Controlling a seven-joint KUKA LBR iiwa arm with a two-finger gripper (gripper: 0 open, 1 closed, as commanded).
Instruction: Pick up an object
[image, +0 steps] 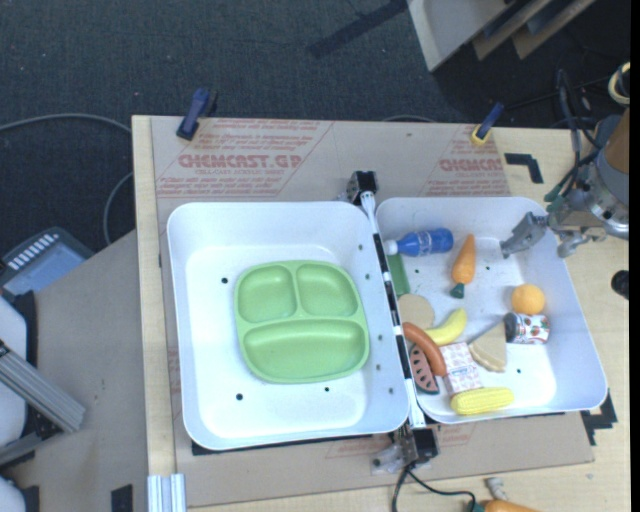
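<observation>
The gripper (522, 238) hovers at the right bin's (585, 345) upper right edge, apparently open and empty, probably lining up over the toys; nearest lies the carrot (463, 259)

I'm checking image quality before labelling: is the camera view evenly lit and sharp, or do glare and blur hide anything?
In the camera view, lighting is soft and even; the two white plastic bins look bright but keep their detail, the green divided plate casts only a faint shadow, and the small toy foods are slightly soft, so the white can's label print is unreadable.
</observation>
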